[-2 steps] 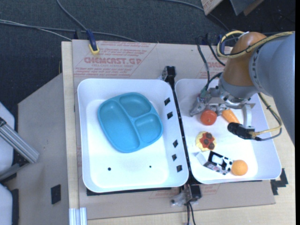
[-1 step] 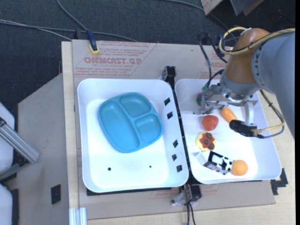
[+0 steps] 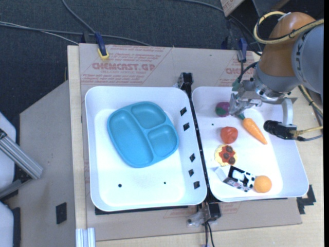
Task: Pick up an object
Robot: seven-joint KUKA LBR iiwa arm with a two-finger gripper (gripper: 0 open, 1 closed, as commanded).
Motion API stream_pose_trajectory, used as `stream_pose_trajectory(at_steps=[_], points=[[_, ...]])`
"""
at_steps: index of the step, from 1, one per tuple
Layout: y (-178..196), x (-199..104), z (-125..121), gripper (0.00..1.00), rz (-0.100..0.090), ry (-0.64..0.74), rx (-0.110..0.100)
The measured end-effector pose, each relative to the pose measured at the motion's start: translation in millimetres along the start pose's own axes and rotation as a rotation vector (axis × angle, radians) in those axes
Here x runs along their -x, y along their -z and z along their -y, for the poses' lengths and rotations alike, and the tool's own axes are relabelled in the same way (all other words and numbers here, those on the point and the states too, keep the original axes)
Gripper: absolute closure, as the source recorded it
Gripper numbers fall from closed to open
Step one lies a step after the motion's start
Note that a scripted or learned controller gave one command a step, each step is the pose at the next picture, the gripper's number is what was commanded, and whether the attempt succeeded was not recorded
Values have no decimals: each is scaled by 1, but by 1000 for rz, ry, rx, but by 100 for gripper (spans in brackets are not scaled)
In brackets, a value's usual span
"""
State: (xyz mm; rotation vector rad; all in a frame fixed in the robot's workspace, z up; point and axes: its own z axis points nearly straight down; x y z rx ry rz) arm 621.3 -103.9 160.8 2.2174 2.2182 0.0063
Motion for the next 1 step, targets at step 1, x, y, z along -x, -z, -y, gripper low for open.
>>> stream_pose_trajectory(at_steps=[1], points=[[46,0,-2,100,0,1,-1]])
